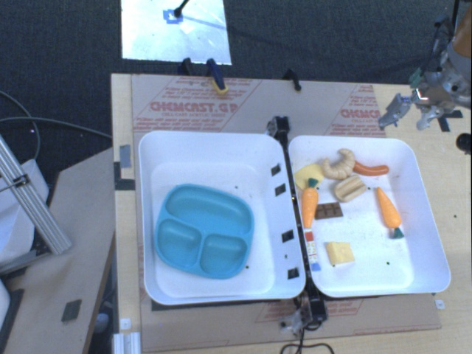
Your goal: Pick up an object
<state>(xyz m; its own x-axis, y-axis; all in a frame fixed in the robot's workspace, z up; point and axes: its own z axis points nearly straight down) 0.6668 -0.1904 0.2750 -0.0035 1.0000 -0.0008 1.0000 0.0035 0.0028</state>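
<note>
- Camera view, near edge: pale yellow cheese-like block lies low in the right-hand shallow white bin, close to the front wall; a descent here risks finger contact with that wall.
- Centre of the right bin: brown chocolate-like bar, small orange carrot by the divider, tan bread roll, beige croissant shape and pale yellow wedge sit touching or just beside one another. Judgement: a grasp here may catch two items or push one aside.
- Red-orange sausage and larger orange carrot lie more apart; both are rounded and may roll out of a closing grip.
- Left-hand white bin holds a blue compartment plate; not a likely target.
- Two-finger gripper hangs above the tabletop beyond the right bin's far corner, fingers spread, holding nothing. It is well apart from every object, so a long approach leaves room for misalignment.
</note>
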